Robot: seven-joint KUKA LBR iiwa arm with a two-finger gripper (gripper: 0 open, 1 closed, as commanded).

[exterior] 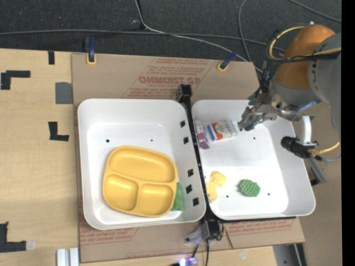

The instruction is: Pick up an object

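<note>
While the fingers, state unclear, hover by one carton, the left bin holds one yellow tray

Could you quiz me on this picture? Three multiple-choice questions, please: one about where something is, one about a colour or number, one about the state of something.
1. Where does the yellow tray lie?
A. left bin
B. right bin
C. on the cardboard

2. How many compartments has the tray?
A. two
B. three
C. five

3. How does the tool stand to the small carton?
A. lifting it
B. beside it, over the right bin
C. over the left bin

Answers: 1 A, white walls surround it. 2 B, one long, two small. 3 B, the carton lies on the bin floor.
</note>
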